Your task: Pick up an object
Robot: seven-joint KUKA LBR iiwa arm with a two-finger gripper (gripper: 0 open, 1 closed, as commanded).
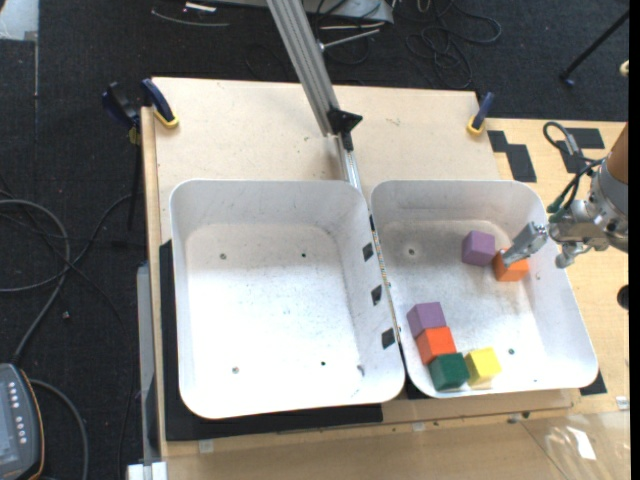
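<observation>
The right bin (400, 218) holds several small blocks. A purple block (478, 246) and an orange block (511, 268) lie close together near its right wall. My gripper (546, 249) hangs over that wall, open, with its fingers spread wide. Its left finger (523, 241) ends right at the orange block's upper edge, and nothing sits between the fingers. Near the bin's front lies a cluster: a second purple block (427, 317), a second orange block (435, 343), a green block (448, 371) and a yellow block (483, 364).
The left bin (200, 208) stands beside the right one, sharing a raised middle wall. A slanted aluminium rail (305, 53) rises from the bench behind the bins. Clamps (160, 103) sit at the board's back corners.
</observation>
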